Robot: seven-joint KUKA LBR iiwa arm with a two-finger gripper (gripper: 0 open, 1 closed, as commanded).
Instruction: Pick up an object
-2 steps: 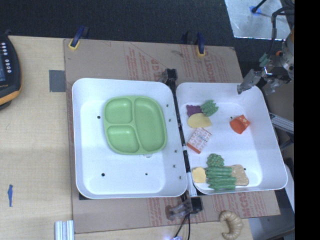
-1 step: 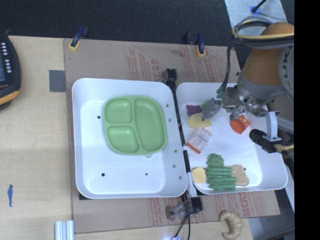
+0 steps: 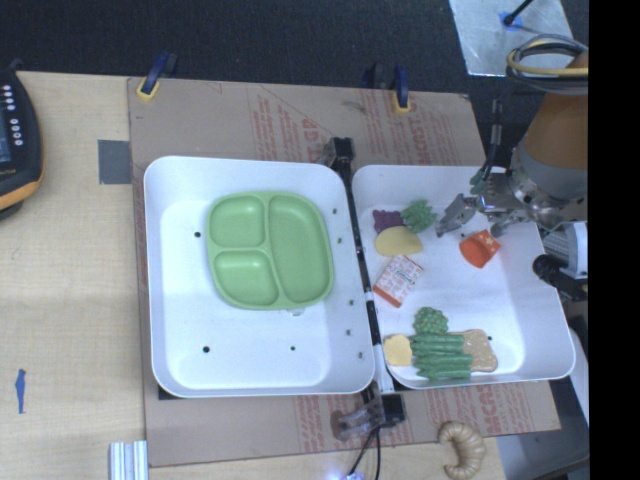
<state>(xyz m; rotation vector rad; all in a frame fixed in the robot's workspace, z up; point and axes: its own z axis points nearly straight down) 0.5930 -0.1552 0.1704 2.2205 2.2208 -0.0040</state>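
Asparagus bundle (image 3: 441,355) in right bin (image 3: 535,343), green plate (image 3: 270,249) in left bin (image 3: 180,318), end effector (image 3: 478,216) spread open.

The bench (image 3: 70,298) looks like pale wood with a matt, faintly grained surface. On it lies a sheet of brown cardboard (image 3: 250,118), dull and printed with faded red lettering. Both white bins (image 3: 180,368) appear to be smooth moulded plastic with a soft sheen. The green divided plate (image 3: 270,250) looks like smooth matt plastic. The toy foods in the right bin, such as the green asparagus bundle (image 3: 440,356) and the orange piece (image 3: 478,249), seem plastic, slightly glossy. The small packet (image 3: 397,279) looks like printed paper or foil; which one is unclear. The hand (image 3: 472,208) shows bare grey metal, and the arm's orange band (image 3: 560,128) has a smooth satin finish.
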